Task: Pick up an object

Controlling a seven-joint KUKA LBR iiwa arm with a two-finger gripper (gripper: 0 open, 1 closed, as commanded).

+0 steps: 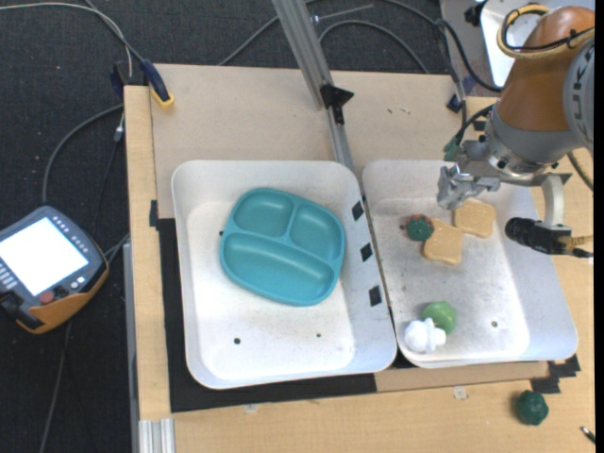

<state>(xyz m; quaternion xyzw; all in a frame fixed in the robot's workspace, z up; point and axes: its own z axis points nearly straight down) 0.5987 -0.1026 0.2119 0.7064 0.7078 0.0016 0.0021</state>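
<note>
Arm: the grey KUKA arm with its orange band [552, 31] reaches in from the right, over the far part of the right bin.
Gripper: the gripper [457, 193] hangs above the right bin's far half, just beside the far toast slice; whether its fingers are open or closed cannot be told, and nothing shows between them.
Right bin: the shallow white bin [547, 324] holds all the small items.
Toast slices: two tan, bread-like pieces lie near the bin's middle, touching or nearly so; the far toast slice [477, 218] sits toward the far right, the near toast slice [444, 245] just to its near left.
Small dark item: a green and reddish piece [418, 226] lies just left of the near toast slice, close to the bin's left wall.
Green ball: a round green object [440, 315] rests toward the bin's near edge.
White item: a small white lumpy object [424, 335] touches the green ball on its near left side, by the near-left corner.
Left bin: the second white bin [203, 347] carries a teal divided plate [282, 244] with three compartments, lying tilted across the bin's middle.
Bench: a dark green ball [531, 406] lies on the bench [236, 111] outside the right bin, at the near right corner.
Floor: a handheld pendant with a white screen [42, 267] lies left of the bench.
</note>
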